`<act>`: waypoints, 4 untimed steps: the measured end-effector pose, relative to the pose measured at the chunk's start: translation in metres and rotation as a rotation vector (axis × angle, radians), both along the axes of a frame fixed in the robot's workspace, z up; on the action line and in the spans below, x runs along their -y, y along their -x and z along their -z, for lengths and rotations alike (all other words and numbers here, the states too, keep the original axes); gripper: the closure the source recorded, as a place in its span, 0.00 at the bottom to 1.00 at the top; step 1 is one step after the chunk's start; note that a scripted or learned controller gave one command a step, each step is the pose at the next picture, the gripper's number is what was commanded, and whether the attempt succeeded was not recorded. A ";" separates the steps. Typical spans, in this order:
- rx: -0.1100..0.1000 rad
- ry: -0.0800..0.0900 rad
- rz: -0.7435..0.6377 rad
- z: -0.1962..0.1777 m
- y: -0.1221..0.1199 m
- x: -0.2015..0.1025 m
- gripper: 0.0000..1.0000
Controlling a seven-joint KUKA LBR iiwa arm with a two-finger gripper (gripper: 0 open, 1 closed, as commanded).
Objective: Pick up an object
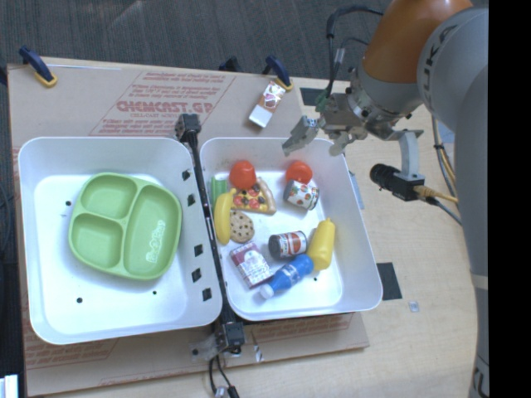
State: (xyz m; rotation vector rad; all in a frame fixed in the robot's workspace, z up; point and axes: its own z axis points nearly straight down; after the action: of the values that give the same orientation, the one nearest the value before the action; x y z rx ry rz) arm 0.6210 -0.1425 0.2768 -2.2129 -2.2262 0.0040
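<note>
My gripper (319, 139) hangs over the back right corner of the right bin (358, 247), open, with nothing between its fingers. Below it in that bin lie several toy foods: a red tomato (242, 174), a pizza slice (253, 199), a banana (222, 216), a cookie (241, 226), a red-topped cupcake (300, 187), a small can (288, 245), a yellow mustard bottle (323, 243), a blue bottle (288, 277) and a red-and-white packet (250, 265). The cupcake is the item nearest the gripper, a little in front of it.
The left bin (33, 297) holds a green divided plate (126, 225). A small carton (267, 106) lies on the cardboard behind the bins. Blue clamps (37, 65) grip the board's back edge. A black fitting (397, 181) juts out to the right of the right bin.
</note>
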 end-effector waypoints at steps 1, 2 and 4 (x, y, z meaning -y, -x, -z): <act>-0.003 0.000 0.001 0.121 0.086 0.070 0.00; 0.001 -0.001 -0.002 0.174 0.134 0.069 0.00; 0.005 0.001 0.000 0.050 0.144 0.046 1.00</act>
State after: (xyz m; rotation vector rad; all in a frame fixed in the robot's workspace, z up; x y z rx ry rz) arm 0.4774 -0.1880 0.2271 -2.2158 -2.2291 -0.0005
